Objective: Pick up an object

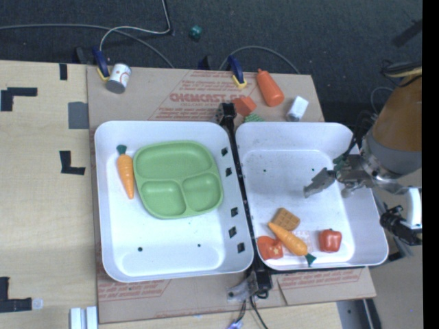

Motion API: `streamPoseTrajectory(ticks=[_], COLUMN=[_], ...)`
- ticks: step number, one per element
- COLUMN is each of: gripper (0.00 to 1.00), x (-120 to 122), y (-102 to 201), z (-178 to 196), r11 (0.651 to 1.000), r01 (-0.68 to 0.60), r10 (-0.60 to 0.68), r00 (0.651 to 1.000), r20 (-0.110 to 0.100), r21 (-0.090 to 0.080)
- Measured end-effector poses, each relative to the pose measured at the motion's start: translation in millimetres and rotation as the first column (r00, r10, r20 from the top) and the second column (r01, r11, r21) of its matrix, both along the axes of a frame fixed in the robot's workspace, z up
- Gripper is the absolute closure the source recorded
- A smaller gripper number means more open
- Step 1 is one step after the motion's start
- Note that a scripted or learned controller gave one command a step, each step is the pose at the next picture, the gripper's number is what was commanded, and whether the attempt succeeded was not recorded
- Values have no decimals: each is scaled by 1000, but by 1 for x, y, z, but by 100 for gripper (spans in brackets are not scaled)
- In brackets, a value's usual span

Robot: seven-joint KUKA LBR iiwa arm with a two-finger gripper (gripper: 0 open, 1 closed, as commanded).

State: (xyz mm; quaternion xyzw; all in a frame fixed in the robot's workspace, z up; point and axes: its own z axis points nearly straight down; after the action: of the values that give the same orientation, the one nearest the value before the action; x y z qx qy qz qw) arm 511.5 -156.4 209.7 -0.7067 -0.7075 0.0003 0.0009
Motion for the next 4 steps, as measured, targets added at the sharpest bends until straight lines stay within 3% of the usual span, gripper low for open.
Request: streamPoseTrajectory(ticks=[1,2,3,4], gripper=[0,0,0,0], x=[-29,-28,-15,-18], y=[58,-51,28,57], z=[-96,-43,-76,-124], r11=[1000,1000,1000,1000], r01=[0,4,-2,2], r10=[0,-4,2,-2], r00=[1000,1000,1000,1000], r20=[-3,2,-1,2], r21=[1,-4,1,-2])
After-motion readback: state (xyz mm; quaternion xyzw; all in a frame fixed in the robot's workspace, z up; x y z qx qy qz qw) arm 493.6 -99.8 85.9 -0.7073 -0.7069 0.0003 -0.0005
